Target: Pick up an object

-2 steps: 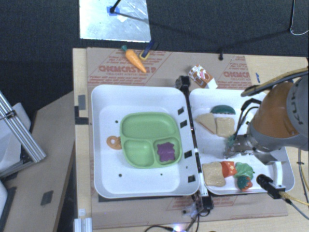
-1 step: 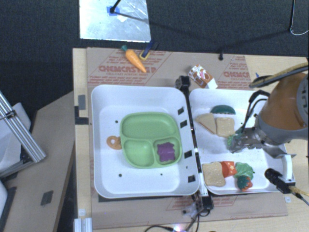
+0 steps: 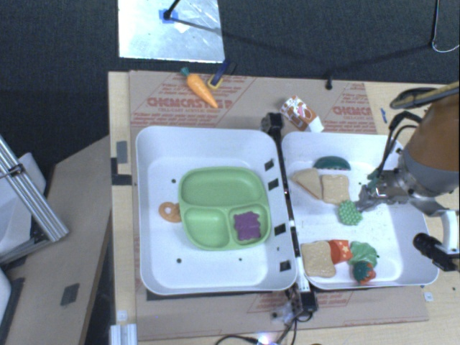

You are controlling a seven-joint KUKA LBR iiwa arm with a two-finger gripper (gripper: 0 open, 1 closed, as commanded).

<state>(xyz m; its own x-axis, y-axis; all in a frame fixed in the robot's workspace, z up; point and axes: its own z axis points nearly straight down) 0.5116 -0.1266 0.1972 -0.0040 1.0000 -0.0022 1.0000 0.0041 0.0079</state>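
My gripper (image 3: 366, 197) hangs low over the right bin (image 3: 392, 239), reaching in from the right under the arm's orange band. Its tip is just above and right of a green bumpy toy (image 3: 349, 213), very close to it; contact is unclear. Left of the tip lie two tan bread slices (image 3: 323, 186) and, behind them, a dark teal piece (image 3: 332, 163). Near the bin's front edge are another bread slice (image 3: 317, 258), a red piece (image 3: 339, 250) and a green leafy toy (image 3: 363, 256).
The left bin (image 3: 159, 165) holds a green divided plate (image 3: 215, 196) with a purple piece (image 3: 248, 225) in one compartment, and an orange ring (image 3: 169, 212) beside it. Behind the bins lie a toy carrot (image 3: 201, 90) and a small red-and-white packet (image 3: 302, 113).
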